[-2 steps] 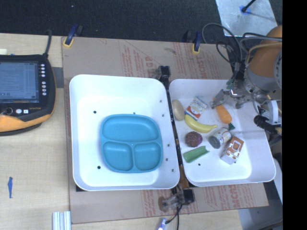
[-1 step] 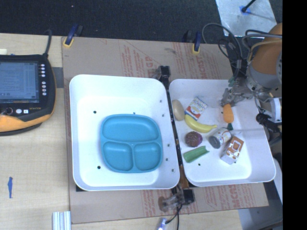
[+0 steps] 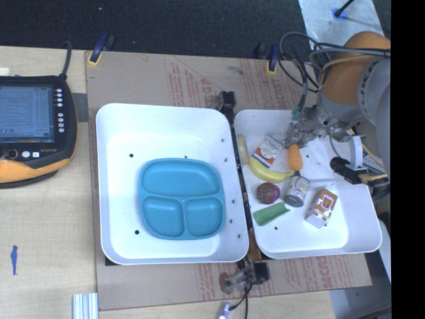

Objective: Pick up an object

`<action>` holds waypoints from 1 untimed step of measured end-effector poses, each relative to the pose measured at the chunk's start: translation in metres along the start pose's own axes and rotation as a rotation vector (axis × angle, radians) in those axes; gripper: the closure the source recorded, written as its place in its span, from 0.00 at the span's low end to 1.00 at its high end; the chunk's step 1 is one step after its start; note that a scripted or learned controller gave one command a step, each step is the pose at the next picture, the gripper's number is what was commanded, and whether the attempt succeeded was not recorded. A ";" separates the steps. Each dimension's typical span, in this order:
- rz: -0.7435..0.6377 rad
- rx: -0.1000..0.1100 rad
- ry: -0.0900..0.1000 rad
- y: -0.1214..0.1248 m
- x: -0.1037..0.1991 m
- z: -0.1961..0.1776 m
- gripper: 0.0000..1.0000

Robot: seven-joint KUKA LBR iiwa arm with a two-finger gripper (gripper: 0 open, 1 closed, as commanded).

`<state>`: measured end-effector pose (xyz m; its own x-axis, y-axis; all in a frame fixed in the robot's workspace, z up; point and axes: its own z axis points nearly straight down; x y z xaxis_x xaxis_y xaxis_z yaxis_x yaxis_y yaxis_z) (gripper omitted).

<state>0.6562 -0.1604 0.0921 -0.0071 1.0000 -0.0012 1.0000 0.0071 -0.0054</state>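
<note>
The gripper (image 3: pixel 300 130), its opening impossible to judge, hangs over the right bin's (image 3: pixel 358 241) back edge above the carrot (image 3: pixel 295 157), seemingly lining up a grab.

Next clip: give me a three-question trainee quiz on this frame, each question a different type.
1. True or false: the blue plate lies in the left bin.
2. Multiple choice: which thing lies nearest the hand? A) green pickle B) orange carrot C) brown carton
3. Fill in: the yellow banana lies in the ____ bin.

Key:
1. True. The plate has three compartments and sits in the middle of that bin.
2. B. The carrot lies just below the hand, in the right bin.
3. Right. It curves beside the dividing wall, above the purple ball.
</note>
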 end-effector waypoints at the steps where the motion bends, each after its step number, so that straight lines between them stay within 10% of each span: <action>1: 0.002 -0.003 0.001 -0.029 0.060 -0.109 1.00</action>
